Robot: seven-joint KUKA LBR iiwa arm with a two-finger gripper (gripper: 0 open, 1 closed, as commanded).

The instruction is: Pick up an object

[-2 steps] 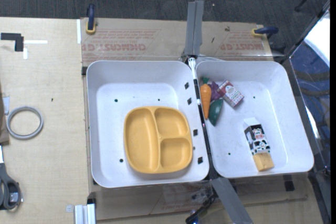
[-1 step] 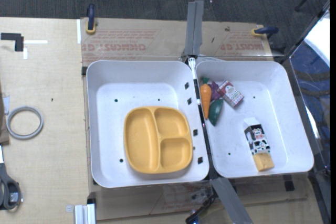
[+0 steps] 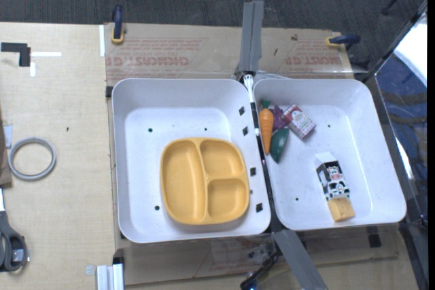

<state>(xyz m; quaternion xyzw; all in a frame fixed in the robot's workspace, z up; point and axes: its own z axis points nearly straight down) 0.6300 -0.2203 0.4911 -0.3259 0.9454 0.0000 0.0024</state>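
The left white bin (image 3: 170, 105) holds a yellow divided plate (image 3: 204, 180), lying flat near its middle. In the right white bin (image 3: 353, 125) several small items lie. An orange toy carrot (image 3: 266, 124), a green vegetable (image 3: 279, 144) and a purple piece (image 3: 268, 107) cluster against the bin's left wall. A small red and white carton (image 3: 300, 122) lies just right of them. A cow-patterned milk carton (image 3: 334, 189) lies on its side toward the front right, apart from the cluster.
A grey tape roll (image 3: 30, 158) and scissors (image 3: 11, 251) rest on the wooden bench at the left. A grey post (image 3: 252, 34) stands behind the bins' shared wall. Clamps (image 3: 117, 25) hold the cardboard at the back.
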